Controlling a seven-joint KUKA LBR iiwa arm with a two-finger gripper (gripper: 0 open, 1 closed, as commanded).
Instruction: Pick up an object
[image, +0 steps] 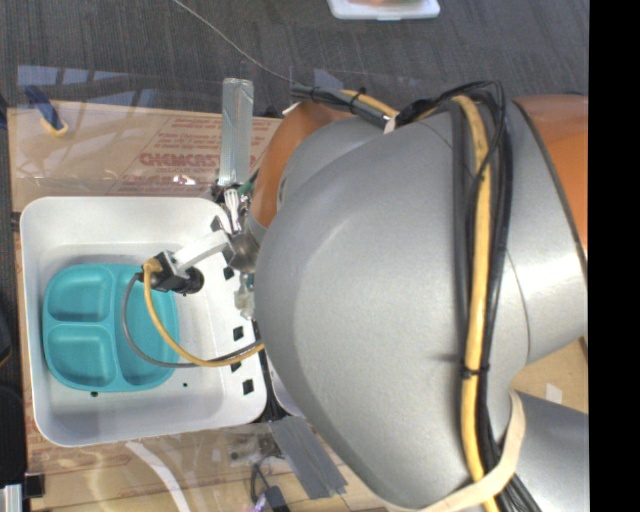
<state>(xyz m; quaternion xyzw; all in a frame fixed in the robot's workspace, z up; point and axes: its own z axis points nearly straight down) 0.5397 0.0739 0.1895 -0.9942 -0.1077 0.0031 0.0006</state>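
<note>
Camera view shows a teal divided tray (95, 328) lying flat in the left white bin (60, 225). It looks light, stiff and slick; a raised rim seems the best hold. I cannot tell the pincer's state.

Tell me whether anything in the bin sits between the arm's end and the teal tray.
Nothing visible lies between them. The teal divided tray lies flat in the left half of the white bin, and the bin floor next to it is bare. A yellow cable from the arm loops above the tray's right edge. The arm's grey body hides the gripper itself.
</note>
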